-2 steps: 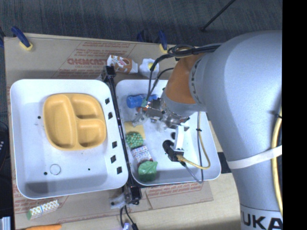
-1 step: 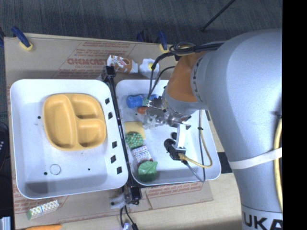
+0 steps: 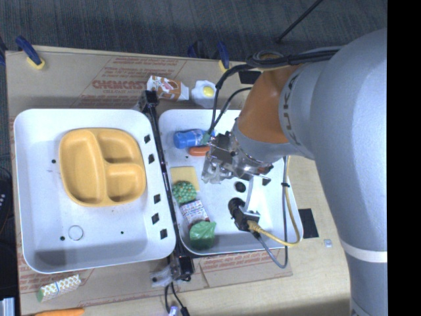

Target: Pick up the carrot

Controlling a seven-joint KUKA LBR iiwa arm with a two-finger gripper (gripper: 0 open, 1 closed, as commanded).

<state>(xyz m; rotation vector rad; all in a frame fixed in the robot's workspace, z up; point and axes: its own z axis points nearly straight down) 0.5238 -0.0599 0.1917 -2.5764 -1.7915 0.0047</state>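
Carrot [image 3: 198, 151] is a short orange piece lying on the floor of the right bin [image 3: 276, 239], just to the upper left of the gripper [image 3: 214, 168], with part of it tucked under the metal wrist hardware. Whether the tool is spread or closed cannot be told from this slanted view, since the arm's grey body and orange band cover most of it, and nothing orange shows clamped in it.

A blue bottle [image 3: 188, 138] lies right above the carrot, nearly touching it. Below and to the left of the tool sit a yellow block [image 3: 185, 175], a green knobbly ball [image 3: 184, 191], a small printed packet [image 3: 194, 210] and a green leafy toy [image 3: 202, 233], lined along the divider side. The left bin [image 3: 33, 196] holds a yellow divided plate [image 3: 102, 165], well away from the tool.

The step in hand looks like the approach and lining up. To do it well, the tool should shift a little up and left so that it sits squarely over the carrot's middle, turned so it closes across the narrow width, not along the length. It should come down low enough to grip under the rounded sides, and keep clear of the bottle, which could be nudged or pinched along with the carrot. A straight lift afterwards would avoid dragging it against the neighbours.
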